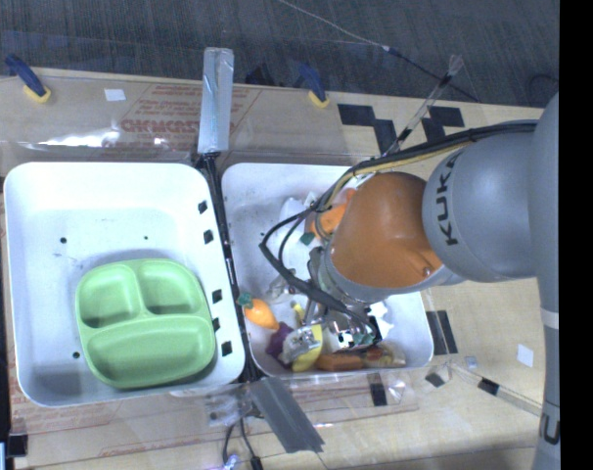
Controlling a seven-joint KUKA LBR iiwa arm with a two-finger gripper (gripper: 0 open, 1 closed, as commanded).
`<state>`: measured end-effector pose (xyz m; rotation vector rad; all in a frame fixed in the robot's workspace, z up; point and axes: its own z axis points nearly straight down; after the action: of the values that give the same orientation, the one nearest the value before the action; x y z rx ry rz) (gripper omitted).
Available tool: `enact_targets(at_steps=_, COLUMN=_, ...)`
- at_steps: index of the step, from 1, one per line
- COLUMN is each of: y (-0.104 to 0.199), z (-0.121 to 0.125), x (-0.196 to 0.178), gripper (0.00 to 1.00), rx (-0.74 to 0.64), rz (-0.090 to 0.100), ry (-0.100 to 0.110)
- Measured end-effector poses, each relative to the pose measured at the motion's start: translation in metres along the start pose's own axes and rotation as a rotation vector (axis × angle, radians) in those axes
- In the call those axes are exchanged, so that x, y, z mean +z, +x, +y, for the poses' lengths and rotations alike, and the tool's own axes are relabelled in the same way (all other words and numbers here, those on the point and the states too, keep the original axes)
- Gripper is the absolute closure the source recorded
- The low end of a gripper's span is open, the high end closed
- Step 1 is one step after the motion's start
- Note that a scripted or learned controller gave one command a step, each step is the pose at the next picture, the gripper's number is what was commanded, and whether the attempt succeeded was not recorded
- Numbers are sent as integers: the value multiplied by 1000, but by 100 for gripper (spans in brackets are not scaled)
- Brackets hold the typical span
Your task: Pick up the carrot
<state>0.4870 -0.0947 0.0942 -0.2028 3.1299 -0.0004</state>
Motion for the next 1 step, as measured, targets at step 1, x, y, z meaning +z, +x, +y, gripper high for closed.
enact_targets(at_steps=1, y=-71, z=-16, x=1, gripper=0, rx=169, rz=1, ry=0)
